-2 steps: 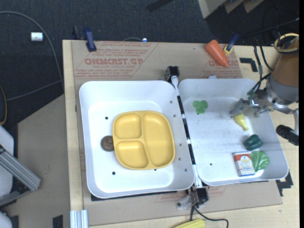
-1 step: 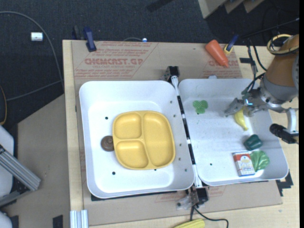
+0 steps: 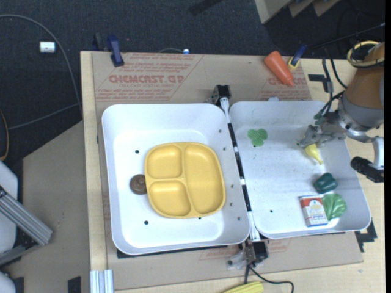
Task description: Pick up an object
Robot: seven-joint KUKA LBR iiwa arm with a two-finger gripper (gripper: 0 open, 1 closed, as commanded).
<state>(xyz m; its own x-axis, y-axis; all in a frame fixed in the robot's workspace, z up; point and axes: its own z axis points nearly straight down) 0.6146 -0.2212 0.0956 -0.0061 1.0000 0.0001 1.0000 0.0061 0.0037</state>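
Lower right, the right bin (image 3: 287,227) keeps a small red-and-white carton (image 3: 313,210), a leafy green piece (image 3: 335,204) and a dark green toy (image 3: 325,182). Higher up, the gripper (image 3: 313,140) sits low over a yellow toy (image 3: 314,154), seemingly lined up to grab it; its grip I cannot tell. The left bin (image 3: 119,163) holds a yellow divided plate (image 3: 183,179) beside a brown disc (image 3: 138,184).

brown disc (image 3: 138,184): half under yellow tray (image 3: 184,180) | arm (image 3: 365,96): cut by right edge | tool (image 3: 313,138): finger state unclear
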